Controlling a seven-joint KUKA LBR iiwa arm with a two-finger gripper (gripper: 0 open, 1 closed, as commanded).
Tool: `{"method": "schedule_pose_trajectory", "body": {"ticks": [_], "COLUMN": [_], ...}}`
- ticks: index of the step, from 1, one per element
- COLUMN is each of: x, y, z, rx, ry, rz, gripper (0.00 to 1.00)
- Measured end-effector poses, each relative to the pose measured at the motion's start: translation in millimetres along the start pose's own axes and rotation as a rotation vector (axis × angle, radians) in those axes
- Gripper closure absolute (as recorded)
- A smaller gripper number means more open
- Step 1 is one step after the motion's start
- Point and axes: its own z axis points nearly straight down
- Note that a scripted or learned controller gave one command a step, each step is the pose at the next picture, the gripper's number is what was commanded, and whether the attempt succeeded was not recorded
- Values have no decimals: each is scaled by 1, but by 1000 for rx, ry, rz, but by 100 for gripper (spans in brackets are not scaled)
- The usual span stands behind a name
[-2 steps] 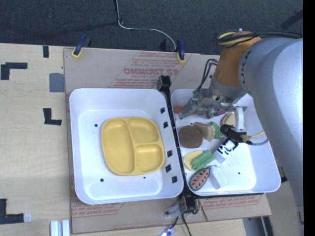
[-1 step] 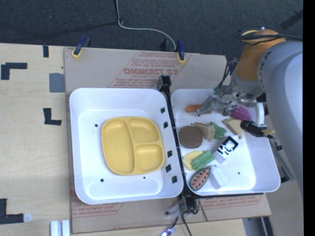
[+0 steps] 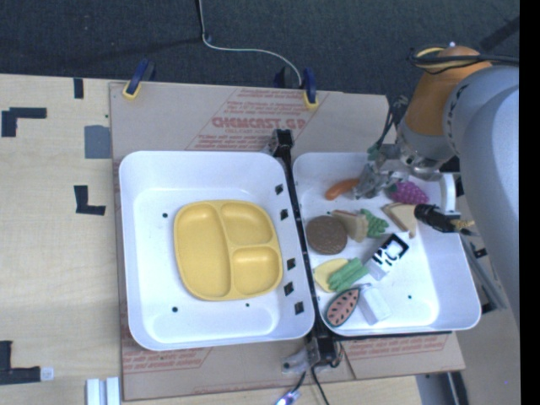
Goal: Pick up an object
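The right bin (image 3: 439,306) holds several toy foods. An orange carrot (image 3: 340,190) lies at its back left, with purple grapes (image 3: 411,193) to the right and a tan wedge (image 3: 403,218) below them. A brown round patty (image 3: 326,235) sits near the divider. In front of it lie a green leafy piece (image 3: 372,224), a green pod (image 3: 349,272) over a yellow piece (image 3: 329,271), a black-and-white item (image 3: 388,254), a reddish oval slice (image 3: 342,307) and a white block (image 3: 376,305). My gripper (image 3: 372,180) is low at the bin's back, just right of the carrot's end.
The left bin (image 3: 143,310) holds a yellow divided plate (image 3: 228,248). A black divider (image 3: 292,226) runs between the bins. The grey arm (image 3: 485,125) comes in from the right over the bin's rim. A white cable (image 3: 245,51) trails behind the bins.
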Motion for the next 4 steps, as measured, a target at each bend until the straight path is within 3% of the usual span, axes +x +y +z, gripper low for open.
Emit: {"method": "schedule_pose_trajectory", "body": {"ticks": [1,2,3,4], "x": [0,35,33,34], "y": [0,-78,-74,-76], "z": [0,9,-3,0], "rx": [0,-19,-25,-19], "ry": [0,-1,-3,-1], "rz": [0,6,5,5], "gripper": [0,0,100,0]}}
